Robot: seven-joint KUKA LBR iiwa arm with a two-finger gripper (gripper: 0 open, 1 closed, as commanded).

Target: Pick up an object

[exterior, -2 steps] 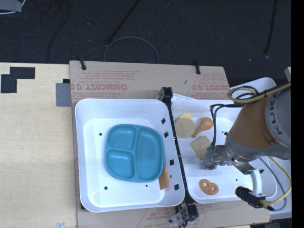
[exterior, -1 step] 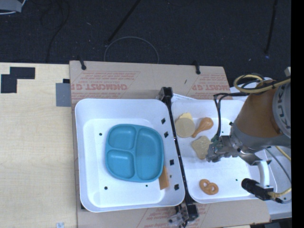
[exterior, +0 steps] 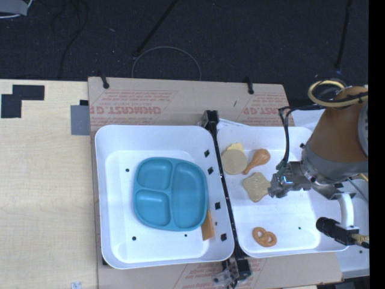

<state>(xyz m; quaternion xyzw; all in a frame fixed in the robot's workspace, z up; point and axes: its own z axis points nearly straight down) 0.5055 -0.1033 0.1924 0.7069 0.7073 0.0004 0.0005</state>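
Tool (exterior: 278, 184) hovering in the right bin (exterior: 301, 236) — toast slice (exterior: 255, 186) lying just beside it at nine o'clock; whether it is gripping anything, I cannot tell.

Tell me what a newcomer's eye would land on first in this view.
The bright blue divided plate stands out most, lying in the left bin. Next comes the arm's orange band at the right edge, with the gripper low over the right bin, close beside a tan slice of toast. Around it lie a round bun, a drumstick and a small pretzel.
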